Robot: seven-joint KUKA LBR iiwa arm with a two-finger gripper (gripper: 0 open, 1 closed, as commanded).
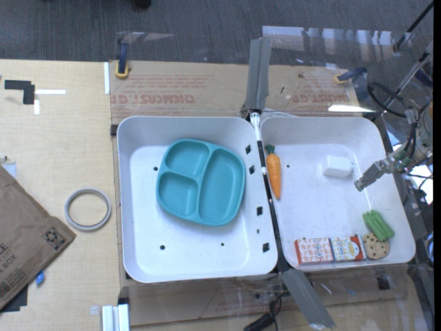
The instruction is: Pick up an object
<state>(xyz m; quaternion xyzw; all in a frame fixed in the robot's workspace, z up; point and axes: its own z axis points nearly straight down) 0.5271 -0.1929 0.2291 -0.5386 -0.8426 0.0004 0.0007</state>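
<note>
The right bin point(386, 140) holds an orange carrot point(274, 174) with a green top along its left wall. A small white block point(338, 166) lies near the bin's middle. Along the front are a green ridged piece point(377, 225), a round cookie point(376, 247) and a row of red and white cartons point(329, 249). My gripper point(371, 175) reaches in over the bin's right side, a short way right of the white block and above the green piece. I see nothing held in it.
The left bin point(131, 205) bears a teal divided plate point(202, 182). On the wooden bench to the left lie a tape ring point(87, 208) and a brown cardboard box point(24, 236). Cables and a clear panel stand at the right edge.
</note>
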